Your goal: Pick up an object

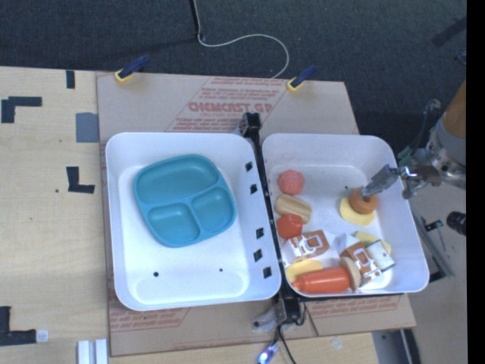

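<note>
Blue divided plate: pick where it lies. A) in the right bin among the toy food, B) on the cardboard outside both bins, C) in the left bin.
C: the blue divided plate lies flat in the left bin, apart from the toy food in the right bin.

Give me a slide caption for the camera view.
Gripper poised over toy food in the right bin; blue plate in the left bin.

Toy foods (327,243) clustered in right bin (326,146)
</note>
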